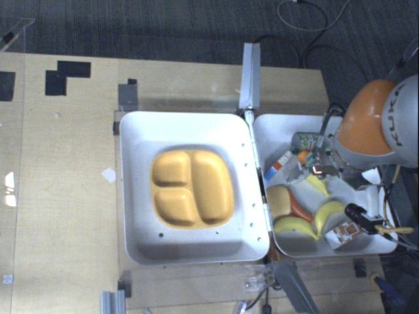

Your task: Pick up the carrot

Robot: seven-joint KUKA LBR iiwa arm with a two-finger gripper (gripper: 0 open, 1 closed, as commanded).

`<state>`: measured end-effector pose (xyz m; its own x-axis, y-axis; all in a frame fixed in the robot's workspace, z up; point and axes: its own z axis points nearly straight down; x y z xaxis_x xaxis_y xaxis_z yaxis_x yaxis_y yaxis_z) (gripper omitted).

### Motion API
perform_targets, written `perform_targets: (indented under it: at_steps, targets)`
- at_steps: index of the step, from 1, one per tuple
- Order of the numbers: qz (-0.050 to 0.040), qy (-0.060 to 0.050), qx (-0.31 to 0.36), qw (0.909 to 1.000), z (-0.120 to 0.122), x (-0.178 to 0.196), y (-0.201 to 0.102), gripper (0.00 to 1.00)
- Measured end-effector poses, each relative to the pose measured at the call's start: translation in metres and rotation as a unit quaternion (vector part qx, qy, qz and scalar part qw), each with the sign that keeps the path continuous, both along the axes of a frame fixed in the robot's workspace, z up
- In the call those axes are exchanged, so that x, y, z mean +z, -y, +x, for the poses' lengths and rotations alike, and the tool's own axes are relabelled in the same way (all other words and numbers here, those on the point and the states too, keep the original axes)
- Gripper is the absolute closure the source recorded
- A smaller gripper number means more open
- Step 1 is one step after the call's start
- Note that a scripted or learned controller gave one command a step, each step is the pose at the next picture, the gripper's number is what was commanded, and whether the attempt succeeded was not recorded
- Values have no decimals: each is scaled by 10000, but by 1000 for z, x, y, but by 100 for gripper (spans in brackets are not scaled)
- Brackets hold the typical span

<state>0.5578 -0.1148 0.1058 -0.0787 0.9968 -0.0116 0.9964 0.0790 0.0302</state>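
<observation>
The carrot (300, 208) is a slim orange-red piece lying in the right bin (283, 128). It is wedged between a tan roll (278, 200) and yellow fruit. My gripper (314, 170) hangs low over the middle of that bin, up and to the right of the carrot and apart from it. The wrist hides its tips, and I see nothing held in it.
The right bin is crowded: a yellow lemon-like fruit (292, 226), a banana (328, 212), a small box (343, 235), a white marker (281, 164) and a can (305, 139). The left bin (134, 182) holds a yellow divided plate (192, 187).
</observation>
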Motion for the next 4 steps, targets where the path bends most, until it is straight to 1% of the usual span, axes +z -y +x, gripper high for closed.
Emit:
perform_targets:
  at_steps: [1,2,3,4]
  targets:
    - [41,-89,16,10000,-4,2,-4,100]
    - [66,-210,-912,9956,110,-13,-17,100]
    - [66,-109,-1091,9940,113,114,-61,100]
    - [63,-114,-1090,9940,112,114,-61,0]
